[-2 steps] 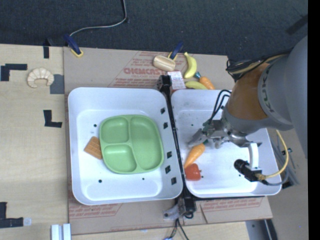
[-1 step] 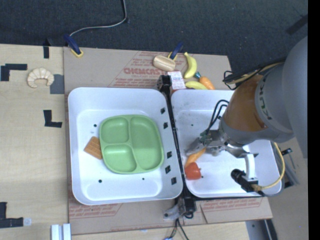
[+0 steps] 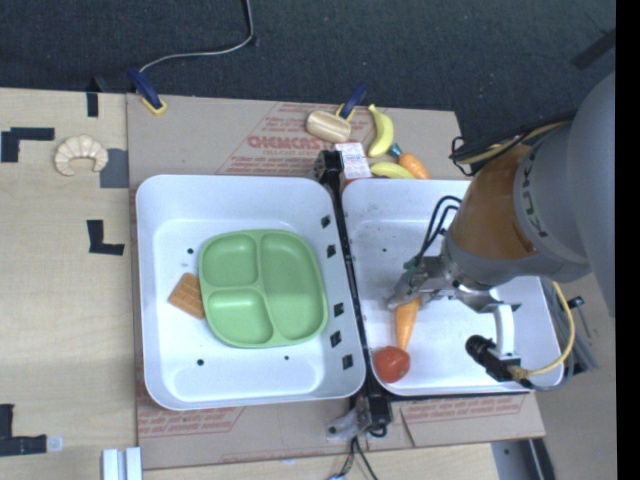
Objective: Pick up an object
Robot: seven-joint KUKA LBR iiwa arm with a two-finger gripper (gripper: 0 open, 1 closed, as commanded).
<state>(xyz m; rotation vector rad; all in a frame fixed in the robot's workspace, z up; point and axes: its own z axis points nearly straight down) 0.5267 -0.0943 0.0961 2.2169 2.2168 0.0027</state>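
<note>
The claw point(image 3: 413, 288) of the grey arm with its orange band point(image 3: 497, 218) is down inside the right-hand shallow white bin point(image 3: 440, 368), and its dark fingers sit at the upper end of an orange toy carrot point(image 3: 406, 321); the fingers look closed about that upper end, though the wrist hides much of the contact and a firm hold cannot be told for sure. The carrot hangs or lies just below the claw, pointing down toward the bin's front edge. A little further below the claw, near the front left corner of the same bin, rests a round red toy tomato point(image 3: 392, 363), close to the carrot's lower tip but apart from it. To the claw's left, past the black divider where the bins meet, stands the left-hand white bin point(image 3: 160, 268), which bears a light green plastic plate with four compartments point(image 3: 264, 288); a small tan cracker-like square point(image 3: 187, 294) lies tucked at the plate's far left edge. Above the claw, beyond the bins' back rims on the brown cardboard sheet point(image 3: 250, 138), lie a yellow toy banana point(image 3: 381, 133), a beige bread-roll toy point(image 3: 328, 124) and a small white printed box point(image 3: 351, 158). Far off to the upper left, on the wooden bench, sits a pale toy croissant point(image 3: 81, 154).
</note>
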